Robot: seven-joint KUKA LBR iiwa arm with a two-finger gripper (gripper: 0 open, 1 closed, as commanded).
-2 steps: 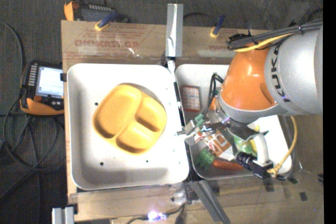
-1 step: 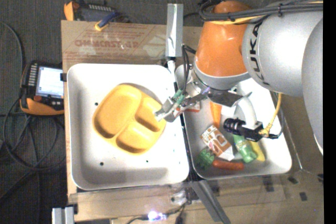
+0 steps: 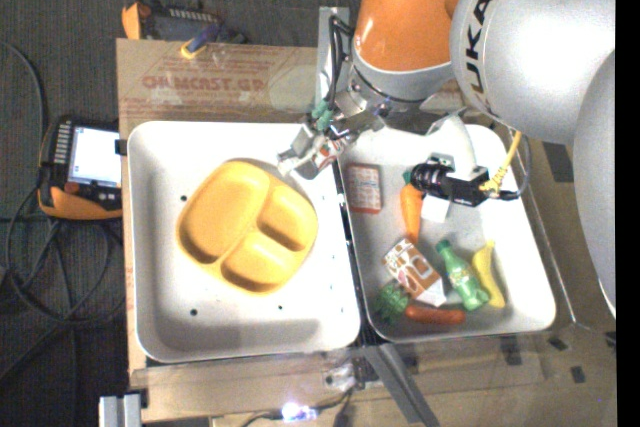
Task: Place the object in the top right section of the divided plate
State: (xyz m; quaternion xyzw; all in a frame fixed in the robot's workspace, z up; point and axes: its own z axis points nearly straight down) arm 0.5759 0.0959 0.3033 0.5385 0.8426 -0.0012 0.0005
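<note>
Toy carrot (image 3: 435, 315) low in right bin (image 3: 530, 310), yellow divided plate (image 3: 249, 224) in left bin (image 3: 150, 315), claw (image 3: 312, 151) at plate's upper-right edge, grip unreadable

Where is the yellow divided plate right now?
The yellow divided plate lies in the left bin, toward its centre, with the gripper just above its upper-right edge.

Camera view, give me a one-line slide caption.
Claw poised at yellow divided plate in left bin.
</note>
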